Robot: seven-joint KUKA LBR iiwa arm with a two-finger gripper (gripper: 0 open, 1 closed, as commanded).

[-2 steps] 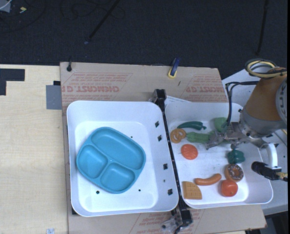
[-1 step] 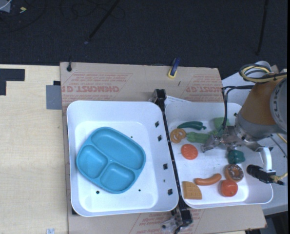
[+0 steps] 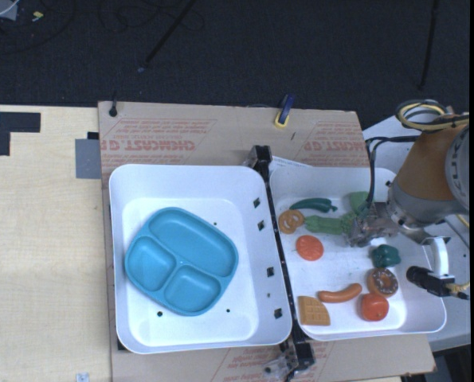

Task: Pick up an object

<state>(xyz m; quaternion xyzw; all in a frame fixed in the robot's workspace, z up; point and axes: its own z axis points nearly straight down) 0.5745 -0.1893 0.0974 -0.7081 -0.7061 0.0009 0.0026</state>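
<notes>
1. From where I stand, the two-finger gripper (image 3: 364, 228) is low in the right-hand white bin (image 3: 418, 325), its tip a blurred grey lump. I cannot tell how wide the fingers stand, nor whether anything sits between them.
2. The tip appears to touch, or sit just over, the right end of the long dark green plastic vegetable (image 3: 326, 224). A paler green plastic piece (image 3: 357, 204) lies just at its 12 o'clock. Which of the two it is after, I cannot say.
3. What could go wrong, to my eye: the green pieces are crowded together, so closing fingers may nudge one aside or catch only an edge, and a long, smooth toy held by its end could swing and slip out on the lift.
4. Further out from the gripper: a dark green pepper-shaped toy (image 3: 385, 255) at 4 o'clock, a curved green bean-like piece (image 3: 313, 205) at 10 o'clock, a round orange-red plastic fruit (image 3: 309, 248) at 8 o'clock. A careless sweep could scatter these.
5. Well apart, the left white bin (image 3: 133, 189) holds a light blue divided plastic tray (image 3: 181, 259), at 9 o'clock from the gripper.
</notes>
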